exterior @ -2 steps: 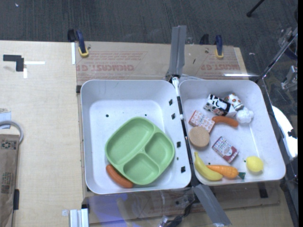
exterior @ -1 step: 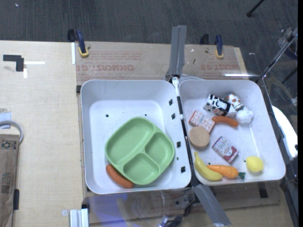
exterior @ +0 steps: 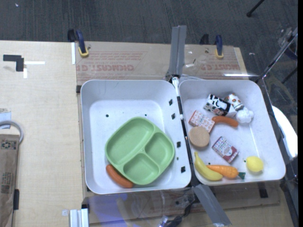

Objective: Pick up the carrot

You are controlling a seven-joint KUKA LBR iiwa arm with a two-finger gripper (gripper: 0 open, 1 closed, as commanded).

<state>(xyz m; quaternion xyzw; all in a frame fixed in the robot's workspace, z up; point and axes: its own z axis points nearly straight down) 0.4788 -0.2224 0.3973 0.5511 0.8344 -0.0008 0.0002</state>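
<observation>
Camera view shows a tapered, smooth orange carrot (exterior: pixel 225 170) with a green tip lying at the front of the right white bin (exterior: pixel 271 126), just beside a curved yellow banana (exterior: pixel 206 170) and near a round lemon (exterior: pixel 254 164). The pincer's state cannot be told. A glossy green divided plate (exterior: pixel 139 150) sits in the left bin (exterior: pixel 94 126).

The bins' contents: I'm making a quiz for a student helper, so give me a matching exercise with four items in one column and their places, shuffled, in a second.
Things:
1. carrot
2. green plate
3. lemon
4. toy cow

Places:
A. left bin, filling its middle
B. right bin, far side
C. right bin, near edge, beside the banana
D. right bin, near right corner

Pairs: 1-C, 2-A, 3-D, 4-B
</observation>
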